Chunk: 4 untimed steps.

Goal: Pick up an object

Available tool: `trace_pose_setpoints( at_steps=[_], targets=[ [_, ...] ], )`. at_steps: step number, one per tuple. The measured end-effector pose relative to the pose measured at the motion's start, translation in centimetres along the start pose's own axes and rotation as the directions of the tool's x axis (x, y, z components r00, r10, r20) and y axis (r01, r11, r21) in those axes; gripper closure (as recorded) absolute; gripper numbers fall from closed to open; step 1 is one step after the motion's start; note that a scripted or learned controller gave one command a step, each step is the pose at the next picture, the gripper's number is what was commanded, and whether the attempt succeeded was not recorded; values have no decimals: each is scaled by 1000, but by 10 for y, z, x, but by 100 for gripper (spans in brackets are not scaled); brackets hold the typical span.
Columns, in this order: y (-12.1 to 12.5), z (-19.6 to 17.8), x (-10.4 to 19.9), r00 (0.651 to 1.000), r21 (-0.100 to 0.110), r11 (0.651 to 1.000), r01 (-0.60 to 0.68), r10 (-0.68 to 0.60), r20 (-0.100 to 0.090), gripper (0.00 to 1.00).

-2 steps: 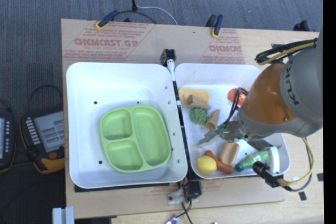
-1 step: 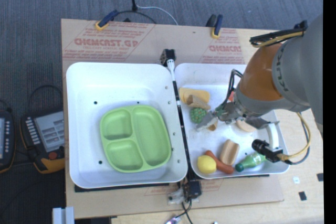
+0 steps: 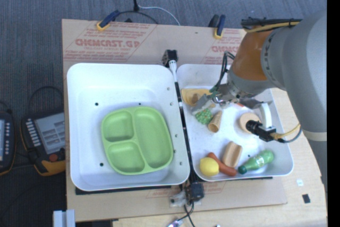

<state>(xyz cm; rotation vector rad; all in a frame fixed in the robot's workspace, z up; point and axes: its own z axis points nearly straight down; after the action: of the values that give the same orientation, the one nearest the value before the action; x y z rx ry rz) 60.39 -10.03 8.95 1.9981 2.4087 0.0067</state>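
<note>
The right bin [image 3: 276, 114] holds several toy foods. At its back left, my gripper [image 3: 211, 102] hangs low just above a green leafy piece [image 3: 204, 116] and beside a yellow piece [image 3: 191, 96]. A tan cone [image 3: 214, 122] lies right in front of the gripper. Farther right is a round peach-coloured piece [image 3: 246, 122]. Along the front lie a bun [image 3: 231, 153], a yellow lemon [image 3: 209, 167], a red-orange carrot-like stick [image 3: 225, 168] and a green bottle [image 3: 257, 162]. Nothing is visibly held.
The left bin [image 3: 85, 87] holds a green divided plate [image 3: 137, 140]. A ridge [image 3: 179, 114] separates the two bins. The arm's grey and orange body [image 3: 276, 56] covers the right bin's back right corner.
</note>
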Motion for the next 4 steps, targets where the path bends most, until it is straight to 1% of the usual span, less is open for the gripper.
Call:
trace_pose_setpoints(
  at_steps=[1, 2, 3, 4],
  targets=[
    [2, -12, -1, 1000, -5, 1000, 1, -1, 2, 100],
    [-19, -21, -87, 990, 10, 990, 138, -138, -5, 100],
    [-19, -21, -86, 990, 10, 990, 139, -139, -6, 0],
    [-51, 0, -95, 918, -3, 918, 396, -396, -1, 0]
  ],
)
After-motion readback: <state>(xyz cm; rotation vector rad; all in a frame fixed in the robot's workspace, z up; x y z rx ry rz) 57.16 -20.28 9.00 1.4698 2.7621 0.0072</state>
